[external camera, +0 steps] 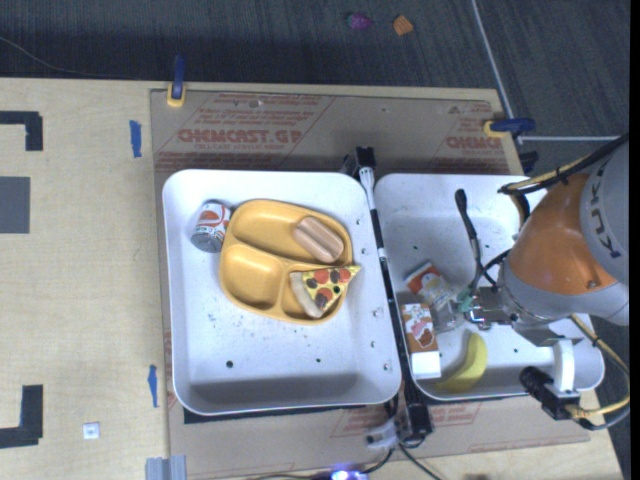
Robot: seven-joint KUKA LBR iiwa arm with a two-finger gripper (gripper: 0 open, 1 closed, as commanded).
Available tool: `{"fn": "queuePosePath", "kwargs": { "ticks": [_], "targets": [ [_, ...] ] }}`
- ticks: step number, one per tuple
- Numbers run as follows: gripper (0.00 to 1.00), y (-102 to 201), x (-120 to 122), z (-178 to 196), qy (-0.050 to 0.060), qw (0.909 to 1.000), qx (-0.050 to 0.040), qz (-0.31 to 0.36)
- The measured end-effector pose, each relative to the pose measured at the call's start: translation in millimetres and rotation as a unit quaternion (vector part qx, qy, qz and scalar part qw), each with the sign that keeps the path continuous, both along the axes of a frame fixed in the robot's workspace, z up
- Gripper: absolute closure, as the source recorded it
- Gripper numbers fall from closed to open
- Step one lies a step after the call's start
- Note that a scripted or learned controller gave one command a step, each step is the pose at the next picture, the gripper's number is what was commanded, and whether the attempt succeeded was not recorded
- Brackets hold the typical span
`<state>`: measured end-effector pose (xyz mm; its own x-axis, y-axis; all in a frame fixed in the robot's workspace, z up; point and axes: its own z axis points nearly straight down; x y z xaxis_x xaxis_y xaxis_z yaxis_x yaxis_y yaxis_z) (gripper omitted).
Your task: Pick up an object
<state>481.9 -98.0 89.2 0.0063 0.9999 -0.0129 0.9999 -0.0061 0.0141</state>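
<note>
Two white bins sit side by side on a brown board. Left bin (200,348) holds a yellow divided plate (262,263) with a toy hot dog (319,237) in its upper right section and a pizza slice (322,286) in its lower right section; a crushed can (209,225) lies just beside the plate's upper left edge. Right bin (420,203) holds a small carton (423,281) near its left wall, a flat packet (420,330) just below it, and a banana (468,360) by the front wall, touching or nearly touching the packet's lower end. The arm (570,253) reaches in from the right. Gripper (462,308) sits low over the right bin, between the carton and the banana; how it is set cannot be told from this angle. Nothing visibly held.
</note>
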Motion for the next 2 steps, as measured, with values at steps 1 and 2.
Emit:
{"fn": "queuePosePath", "kwargs": {
  "ticks": [1,2],
  "targets": [
    [1.0,-2.5,2.6,11.4,-0.005,1.0,-0.004,-0.001],
    [0.0,-2.6,2.5,11.3,-0.005,1.0,-0.004,-0.001]
  ]
}}
